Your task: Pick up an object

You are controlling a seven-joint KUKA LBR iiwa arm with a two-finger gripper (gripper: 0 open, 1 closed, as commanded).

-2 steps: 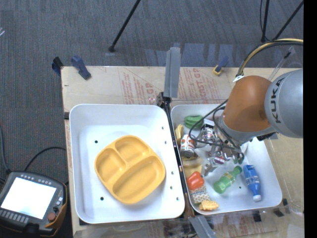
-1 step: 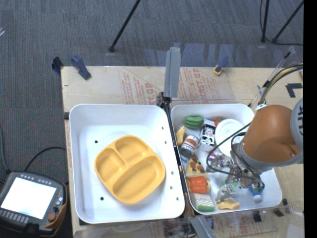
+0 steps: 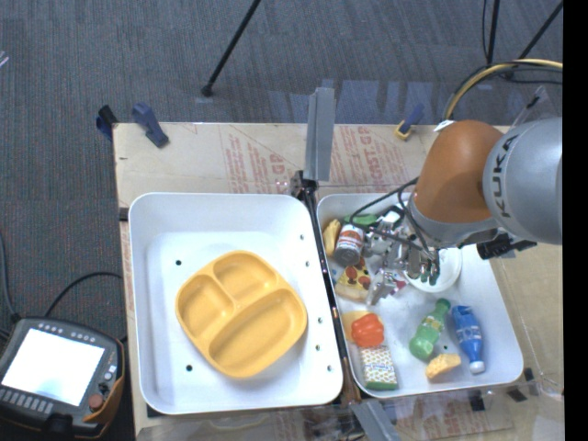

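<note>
My gripper (image 3: 386, 272) hangs low in the right bin (image 3: 508, 333), near its upper middle. It is just right of a small can with a red label (image 3: 349, 243) and above a pizza-slice toy (image 3: 352, 286). A white round cup (image 3: 445, 270) lies close on its right, partly hidden by the wrist. Lower in the bin lie a red pepper (image 3: 367, 329), a patterned block (image 3: 378, 367), a green bottle (image 3: 427, 332), a blue bottle (image 3: 467, 336) and a yellow wedge (image 3: 443, 367). I see nothing clearly held.
The left bin (image 3: 156, 237) holds a yellow divided plate (image 3: 241, 312). A yellow piece (image 3: 331, 237) and a green piece (image 3: 364, 219) lie at the right bin's upper left. A grey post (image 3: 320, 145) stands behind the bins. A pendant (image 3: 60, 375) sits at the lower left.
</note>
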